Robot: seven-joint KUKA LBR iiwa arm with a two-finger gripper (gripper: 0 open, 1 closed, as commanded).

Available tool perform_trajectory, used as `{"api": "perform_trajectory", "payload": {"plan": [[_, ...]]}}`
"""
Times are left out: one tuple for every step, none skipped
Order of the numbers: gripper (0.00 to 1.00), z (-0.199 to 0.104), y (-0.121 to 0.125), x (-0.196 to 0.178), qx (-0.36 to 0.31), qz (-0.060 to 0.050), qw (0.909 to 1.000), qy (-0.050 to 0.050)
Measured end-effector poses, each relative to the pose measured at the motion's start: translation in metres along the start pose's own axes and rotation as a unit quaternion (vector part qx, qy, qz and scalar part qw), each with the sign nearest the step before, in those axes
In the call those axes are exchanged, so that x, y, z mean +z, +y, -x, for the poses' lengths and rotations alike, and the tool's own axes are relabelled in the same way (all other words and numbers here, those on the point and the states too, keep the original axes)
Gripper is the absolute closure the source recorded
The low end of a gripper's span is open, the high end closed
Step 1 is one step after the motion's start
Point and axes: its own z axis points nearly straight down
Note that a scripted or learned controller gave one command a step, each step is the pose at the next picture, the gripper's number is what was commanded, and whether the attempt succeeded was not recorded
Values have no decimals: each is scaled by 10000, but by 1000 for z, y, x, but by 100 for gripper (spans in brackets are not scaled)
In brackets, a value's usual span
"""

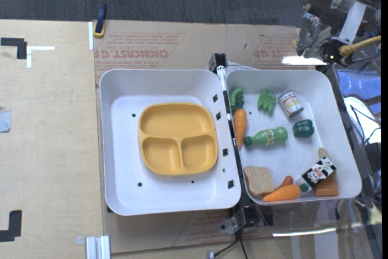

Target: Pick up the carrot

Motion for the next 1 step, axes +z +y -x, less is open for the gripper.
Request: {"api": "perform_trajectory", "payload": {"plan": [[0, 0, 0, 0, 2, -3, 10000, 0]]}}
